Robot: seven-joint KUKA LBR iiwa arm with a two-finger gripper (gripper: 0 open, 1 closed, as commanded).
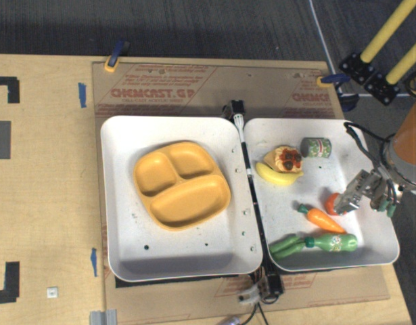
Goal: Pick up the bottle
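The bottle (335,242) is green with a pale label and lies on its side near the front edge of the right bin (382,249). My gripper (348,200) hangs low over the right side of that bin, above and slightly right of the bottle and apart from it. A small red object (331,202) sits right at the gripper's tip; whether it is gripped is unclear.
An orange carrot (322,219) lies between the gripper and the bottle. A green vegetable (287,246) touches the bottle's left end. Farther back are a banana (275,175), a round food toy (289,158) and a green can (316,147). A yellow divided plate (182,183) lies in the left bin (120,202).
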